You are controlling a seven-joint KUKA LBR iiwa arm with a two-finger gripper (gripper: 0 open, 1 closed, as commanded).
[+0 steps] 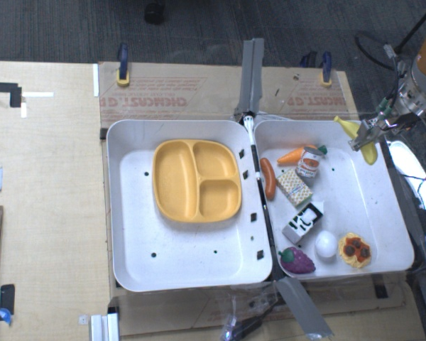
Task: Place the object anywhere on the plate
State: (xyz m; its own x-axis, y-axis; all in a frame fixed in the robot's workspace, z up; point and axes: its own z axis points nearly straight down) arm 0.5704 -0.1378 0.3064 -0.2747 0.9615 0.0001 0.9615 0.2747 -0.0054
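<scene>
Plate (197,181) of smooth yellow plastic, rounded square, three moulded compartments, lying flat in left bin (128,247). Right bin (383,212), same glossy white shallow tray, crowded: tapered orange carrot (292,156), small labelled can (307,165), red sausage (269,177), speckled carton (295,187), black-and-white box (302,223), white egg (326,244), purple eggplant (297,261), round tart (355,250) with red topping. Curved yellow banana (370,155) at far right rim of right bin, right against gripper (369,130); clenched or released, impossible to tell.
</scene>
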